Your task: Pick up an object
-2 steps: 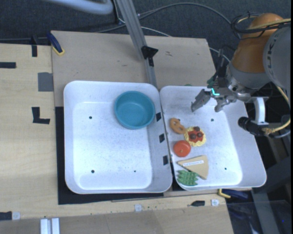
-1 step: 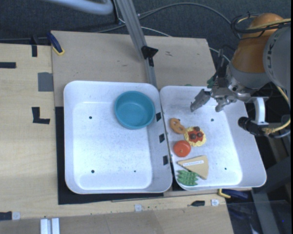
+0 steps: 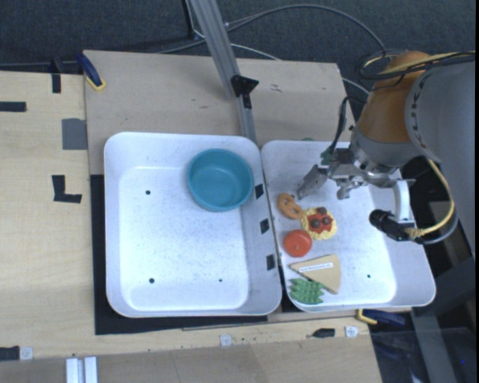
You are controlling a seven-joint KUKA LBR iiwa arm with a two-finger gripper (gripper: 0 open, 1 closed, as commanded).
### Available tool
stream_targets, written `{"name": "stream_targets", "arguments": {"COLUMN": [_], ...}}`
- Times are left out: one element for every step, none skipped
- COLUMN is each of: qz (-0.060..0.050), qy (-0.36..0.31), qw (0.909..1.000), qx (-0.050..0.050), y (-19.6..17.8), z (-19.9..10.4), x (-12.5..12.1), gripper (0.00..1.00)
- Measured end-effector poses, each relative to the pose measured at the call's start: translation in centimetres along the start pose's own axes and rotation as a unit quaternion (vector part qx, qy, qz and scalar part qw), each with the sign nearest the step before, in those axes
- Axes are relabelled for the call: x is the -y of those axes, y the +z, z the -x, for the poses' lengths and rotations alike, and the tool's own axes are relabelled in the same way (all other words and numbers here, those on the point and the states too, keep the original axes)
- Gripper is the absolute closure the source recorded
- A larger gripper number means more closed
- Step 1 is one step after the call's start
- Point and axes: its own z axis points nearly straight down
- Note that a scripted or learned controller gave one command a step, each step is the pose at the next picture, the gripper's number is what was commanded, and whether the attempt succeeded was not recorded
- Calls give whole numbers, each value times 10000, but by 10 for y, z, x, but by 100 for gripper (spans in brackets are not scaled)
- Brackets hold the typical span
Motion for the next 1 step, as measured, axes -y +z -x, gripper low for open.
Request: {"name": "stream_targets", "arguments": {"qz": [51], "qy": [5], "qw": [10000], "qx": [7], "y": [48], "z": [0], "x": [-2], "gripper": [0]}}
